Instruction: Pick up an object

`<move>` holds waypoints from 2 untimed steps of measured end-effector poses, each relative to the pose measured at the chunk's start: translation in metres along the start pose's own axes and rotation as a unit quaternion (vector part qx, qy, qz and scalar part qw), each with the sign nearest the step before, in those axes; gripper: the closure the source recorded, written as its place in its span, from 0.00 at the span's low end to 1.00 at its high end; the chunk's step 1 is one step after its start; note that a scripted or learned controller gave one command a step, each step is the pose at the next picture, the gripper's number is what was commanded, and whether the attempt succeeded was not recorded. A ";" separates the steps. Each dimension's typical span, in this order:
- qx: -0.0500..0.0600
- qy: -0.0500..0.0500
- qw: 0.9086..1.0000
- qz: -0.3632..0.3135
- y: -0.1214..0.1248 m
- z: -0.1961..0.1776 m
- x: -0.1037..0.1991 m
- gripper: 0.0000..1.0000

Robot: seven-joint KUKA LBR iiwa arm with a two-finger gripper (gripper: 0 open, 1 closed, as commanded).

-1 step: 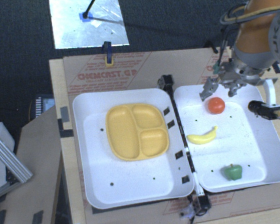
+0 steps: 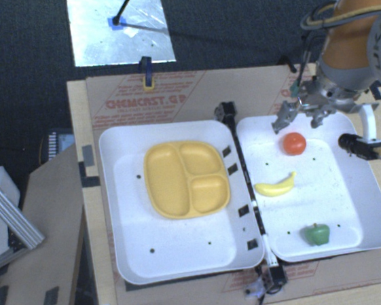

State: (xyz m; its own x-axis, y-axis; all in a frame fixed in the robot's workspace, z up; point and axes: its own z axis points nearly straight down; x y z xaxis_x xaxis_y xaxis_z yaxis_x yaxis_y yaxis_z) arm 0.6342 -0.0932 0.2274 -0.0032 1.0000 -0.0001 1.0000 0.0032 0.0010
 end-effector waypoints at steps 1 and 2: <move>0.002 0.000 1.000 0.001 0.000 0.061 -0.005 0.00; 0.001 0.000 1.000 0.001 -0.004 0.104 -0.006 0.00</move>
State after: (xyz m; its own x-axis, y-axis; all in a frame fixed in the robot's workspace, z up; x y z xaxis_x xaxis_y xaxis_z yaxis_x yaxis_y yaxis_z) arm 0.6302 -0.0993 0.1236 -0.0008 1.0000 -0.0001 1.0000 0.0008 -0.0014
